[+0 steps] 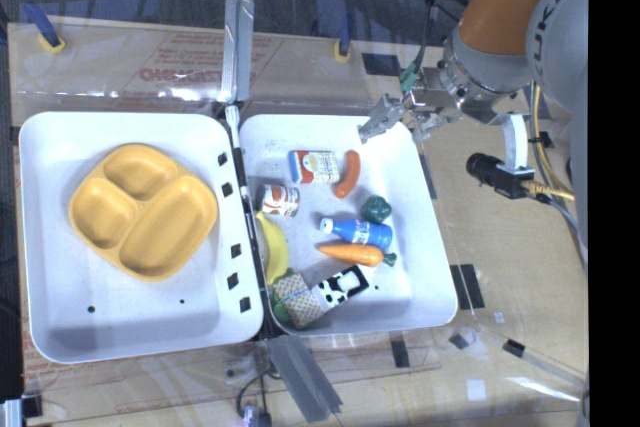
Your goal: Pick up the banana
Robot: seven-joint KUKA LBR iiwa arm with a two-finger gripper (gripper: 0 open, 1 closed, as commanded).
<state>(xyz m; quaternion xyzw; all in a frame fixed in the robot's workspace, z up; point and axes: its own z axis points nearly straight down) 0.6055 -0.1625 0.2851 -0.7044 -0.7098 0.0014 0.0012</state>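
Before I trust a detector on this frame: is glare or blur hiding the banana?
In the camera view, the banana is sharp enough and glare-free, though it hugs the right bin's left wall; mild sheen sits on the plastic sheet behind the bins; the gripper looks slightly soft.

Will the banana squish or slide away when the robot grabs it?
The banana looks like smooth toy plastic, so probably stiff, not squishy. Its curved, glossy skin might slip. It lies against the bin wall, so pinching it could be awkward.

Banana (274, 250) hemmed between bin wall (247, 245), can (281, 200), pouch (293, 299)
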